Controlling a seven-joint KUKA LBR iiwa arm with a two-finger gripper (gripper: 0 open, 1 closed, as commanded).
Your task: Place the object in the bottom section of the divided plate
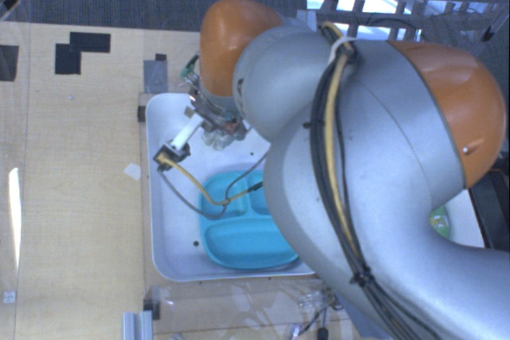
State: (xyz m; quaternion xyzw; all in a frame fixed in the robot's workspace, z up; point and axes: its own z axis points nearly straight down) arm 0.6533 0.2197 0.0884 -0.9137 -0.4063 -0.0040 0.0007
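Observation:
A blue divided plate (243,233) lies in the near part of the left white bin (167,195); its wide bottom section faces the bin's front wall and two smaller sections sit behind it, partly covered by the arm. My gripper (217,133) hangs over the back of this bin, just beyond the plate's far rim, below the orange wrist band (231,36). The arm's bulk hides its fingertips. I cannot make out any object between the fingers or in the plate's visible sections.
A loose cable with a white and black plug (171,151) dangles from the wrist and loops down over the plate's left edge. The big grey arm (374,195) covers the right bin and the plate's right side. Wooden bench (72,195) lies to the left.

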